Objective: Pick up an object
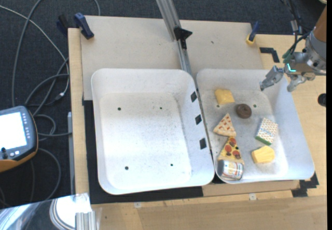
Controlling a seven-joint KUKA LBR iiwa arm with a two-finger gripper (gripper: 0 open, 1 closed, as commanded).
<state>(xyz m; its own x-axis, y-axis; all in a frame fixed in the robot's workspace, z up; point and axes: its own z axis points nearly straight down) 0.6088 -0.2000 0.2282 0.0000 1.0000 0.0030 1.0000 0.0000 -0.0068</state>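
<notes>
The gripper [282,80] hangs spread and empty over the right bin's [298,135] far right corner. Nearest targets — yellow block [224,96], brown disc [244,111] — lie mid-bin; centre over one before descending.

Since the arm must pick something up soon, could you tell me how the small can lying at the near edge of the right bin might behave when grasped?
The can lies on its side, so a nudge would probably roll it. Its shiny curved wall looks slippery, so the hand may lose it unless it closes squarely. It touches a pizza slice, which may shift too.
</notes>
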